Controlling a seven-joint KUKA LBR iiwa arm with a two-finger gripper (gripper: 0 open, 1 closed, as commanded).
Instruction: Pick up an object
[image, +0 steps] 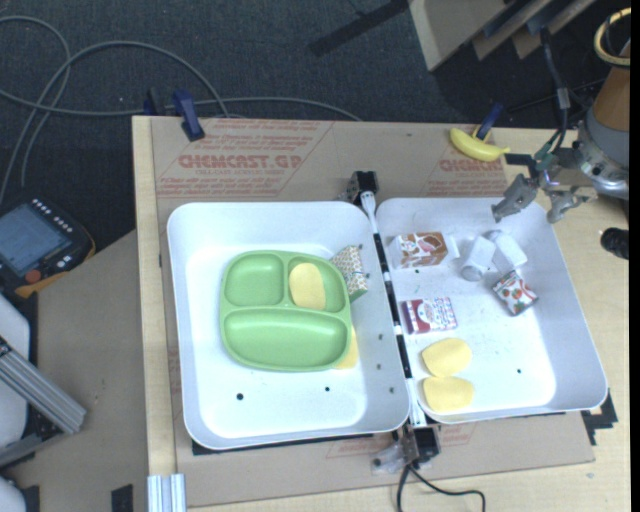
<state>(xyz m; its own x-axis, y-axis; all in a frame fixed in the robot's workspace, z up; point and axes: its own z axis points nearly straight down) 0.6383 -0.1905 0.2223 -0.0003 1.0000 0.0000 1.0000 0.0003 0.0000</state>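
Observation:
My gripper (533, 203) hangs open over the far right corner of the right bin (570, 330), with nothing between its fingers. Just below it in that bin lie a white cylinder (478, 256) and a small red-and-white carton (514, 291). Further left are a brown-and-white carton (420, 248) and a red-and-white carton (428, 314). Two yellow lumps (446, 355) (448, 392) rest near the bin's front edge.
The left bin (200, 250) holds a green divided plate (285, 312) with a yellow piece (308, 285) in one compartment and a patterned packet (350, 268) at its right. A yellow banana (477, 146) lies on the bench behind the right bin.

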